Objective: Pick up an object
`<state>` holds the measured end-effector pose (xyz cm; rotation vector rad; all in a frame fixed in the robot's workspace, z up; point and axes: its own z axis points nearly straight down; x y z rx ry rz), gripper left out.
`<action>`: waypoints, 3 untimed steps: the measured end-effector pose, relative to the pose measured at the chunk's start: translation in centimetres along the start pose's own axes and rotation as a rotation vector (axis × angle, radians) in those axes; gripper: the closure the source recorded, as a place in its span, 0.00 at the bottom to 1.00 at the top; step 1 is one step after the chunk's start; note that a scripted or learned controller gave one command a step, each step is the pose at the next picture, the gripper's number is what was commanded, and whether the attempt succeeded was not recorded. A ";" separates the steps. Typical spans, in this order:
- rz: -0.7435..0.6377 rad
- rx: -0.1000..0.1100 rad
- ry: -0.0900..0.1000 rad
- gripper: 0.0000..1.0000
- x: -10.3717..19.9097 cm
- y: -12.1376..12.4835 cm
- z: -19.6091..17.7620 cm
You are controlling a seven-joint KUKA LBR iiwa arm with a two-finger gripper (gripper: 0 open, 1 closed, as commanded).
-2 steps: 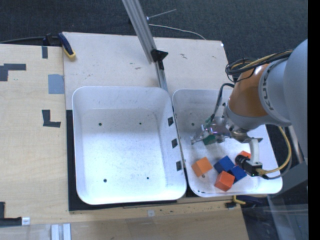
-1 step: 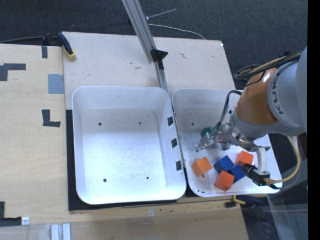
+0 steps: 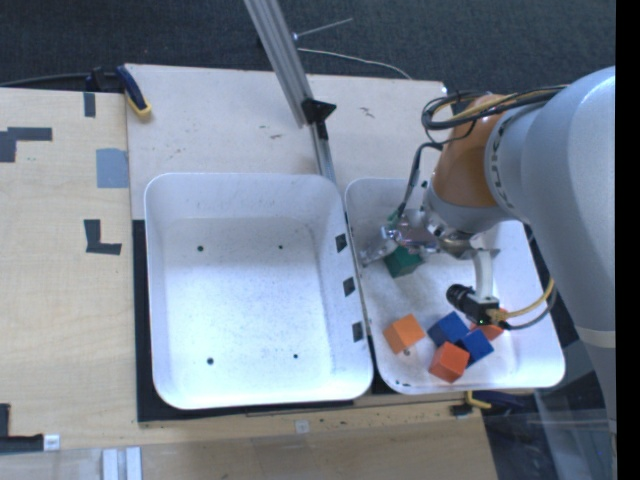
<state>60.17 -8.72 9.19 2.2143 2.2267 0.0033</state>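
Green block (image 3: 404,262) directly under tool (image 3: 392,248)

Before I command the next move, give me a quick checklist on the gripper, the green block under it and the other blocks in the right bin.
1. Gripper over the right white bin: ok, it sits in the bin's upper left part.
2. Small dark green block at the gripper: ok, it is directly at the fingertips.
3. Green block actually gripped: cannot tell, the wrist hides the contact.
4. Green block lifted off the bin floor: cannot tell from this slanted view.
5. Other blocks apart from the gripper: ok, the orange cube, blue blocks and red-orange cube lie nearer the front edge.
6. Black cable below the wrist: not ok, it hangs close over the blue blocks.
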 end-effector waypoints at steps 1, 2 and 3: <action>0.003 0.007 0.000 1.00 -0.2 -0.3 -0.9; -0.002 -0.004 0.000 1.00 7.3 1.0 -10.5; -0.003 0.006 0.002 1.00 14.8 -2.3 -9.9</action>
